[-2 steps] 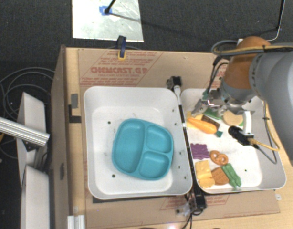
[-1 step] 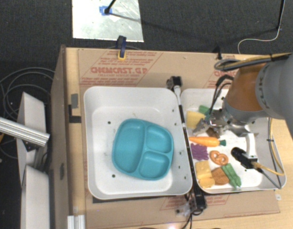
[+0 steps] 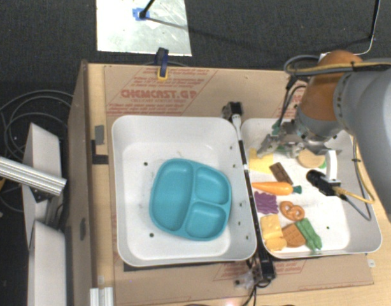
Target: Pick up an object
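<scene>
Gripper (image 3: 279, 143) low over the right bin (image 3: 355, 231) — grip impossible to tell — arm (image 3: 364, 101) bent down from the right

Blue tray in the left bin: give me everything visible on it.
The blue tray is a light blue, plastic-looking divided plate with rounded corners and three compartments: one large on its left, two smaller on its right. It lies flat, right side up, slightly rotated, near the middle of the left bin, resting on its floor. Nothing lies in its compartments and nothing else touches it. The gripper is over the right bin, well apart.
</scene>
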Motion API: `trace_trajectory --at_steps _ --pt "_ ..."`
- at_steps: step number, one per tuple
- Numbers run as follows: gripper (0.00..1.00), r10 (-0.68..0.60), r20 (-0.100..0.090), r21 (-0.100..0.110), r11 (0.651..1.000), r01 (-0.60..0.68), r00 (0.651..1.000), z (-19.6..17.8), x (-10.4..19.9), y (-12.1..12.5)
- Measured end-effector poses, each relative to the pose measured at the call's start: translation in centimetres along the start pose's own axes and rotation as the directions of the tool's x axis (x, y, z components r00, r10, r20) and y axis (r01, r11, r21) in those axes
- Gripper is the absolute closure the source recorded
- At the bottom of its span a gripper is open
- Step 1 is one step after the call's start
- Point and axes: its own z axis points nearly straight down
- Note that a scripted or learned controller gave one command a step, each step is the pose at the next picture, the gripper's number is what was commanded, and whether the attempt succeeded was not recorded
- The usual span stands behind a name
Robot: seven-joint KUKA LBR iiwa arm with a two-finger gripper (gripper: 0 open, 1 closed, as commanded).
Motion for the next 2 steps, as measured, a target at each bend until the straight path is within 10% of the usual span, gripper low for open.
trace_trajectory --at_steps 2 --pt "0.0 0.006 -0.003 0.011 1.0 -0.006 1.0 0.1 -0.6 -11.0"
